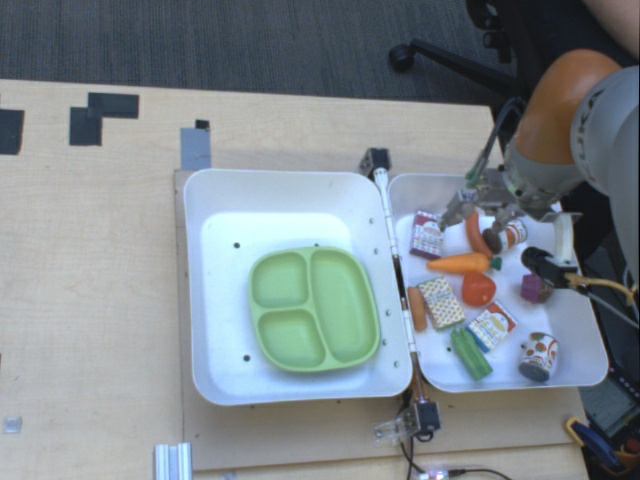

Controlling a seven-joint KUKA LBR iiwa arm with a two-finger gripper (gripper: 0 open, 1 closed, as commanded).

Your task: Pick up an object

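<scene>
Pale wooden counter (100, 268) carries 2 bins; my end effector (487, 211) hovers spread over the right bin (590, 353), with the carrot (460, 263) just below it, lying crosswise.

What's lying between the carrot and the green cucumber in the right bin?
In the camera view, a checkered packet lies between the carrot and the green cucumber, with a red tomato beside it.

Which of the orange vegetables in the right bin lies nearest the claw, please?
The carrot, long and tapered, just below the claw; the round tomato lies farther down.
</scene>
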